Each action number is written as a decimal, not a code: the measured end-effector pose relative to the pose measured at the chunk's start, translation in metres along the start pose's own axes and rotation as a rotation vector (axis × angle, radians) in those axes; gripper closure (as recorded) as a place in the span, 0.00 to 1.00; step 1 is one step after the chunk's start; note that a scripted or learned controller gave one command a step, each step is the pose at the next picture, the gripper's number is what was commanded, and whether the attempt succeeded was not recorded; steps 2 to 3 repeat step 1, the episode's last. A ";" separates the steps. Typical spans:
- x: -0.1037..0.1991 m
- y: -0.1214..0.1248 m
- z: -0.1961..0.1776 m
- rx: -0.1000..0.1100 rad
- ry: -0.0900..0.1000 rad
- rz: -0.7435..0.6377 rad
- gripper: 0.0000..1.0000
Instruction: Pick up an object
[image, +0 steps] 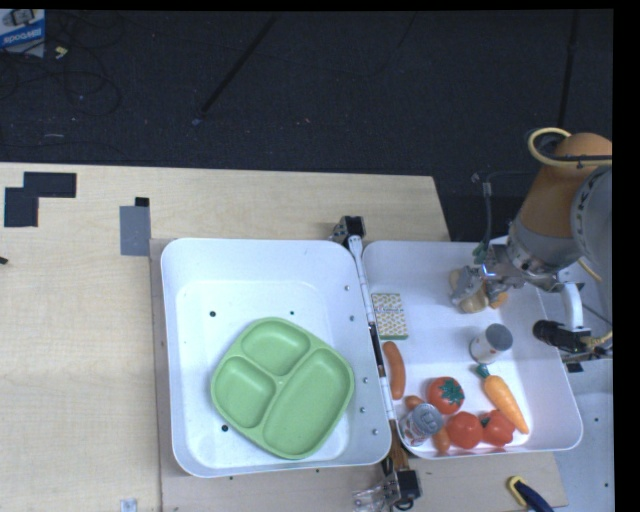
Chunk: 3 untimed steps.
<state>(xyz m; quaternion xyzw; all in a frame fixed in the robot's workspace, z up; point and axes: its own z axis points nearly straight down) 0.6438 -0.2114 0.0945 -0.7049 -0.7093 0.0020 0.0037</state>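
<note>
Green plate (282, 387) in left bin (185, 300). Right bin (440, 265) holds carrot (503, 400), tomatoes (446, 393), sausage (395, 368), small can (490, 342), sponge (389, 314). Gripper (478, 288) over right bin's far right, arm (560, 200) behind.

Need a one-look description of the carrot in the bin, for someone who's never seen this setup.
Start at the right-hand white bin, the one crowded with toy food. Along its near edge sits a cluster of red tomatoes; the carrot lies just to their right, slanted, its green stem pointing up toward a small grey cylinder. It is the long, tapered, orange piece with a green tip, unlike the round red neighbours.
</note>
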 end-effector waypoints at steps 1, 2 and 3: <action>0.046 -0.039 -0.130 -0.005 -0.002 0.005 1.00; 0.046 -0.039 -0.130 -0.005 -0.002 0.005 1.00; 0.046 -0.039 -0.130 -0.005 -0.002 0.005 1.00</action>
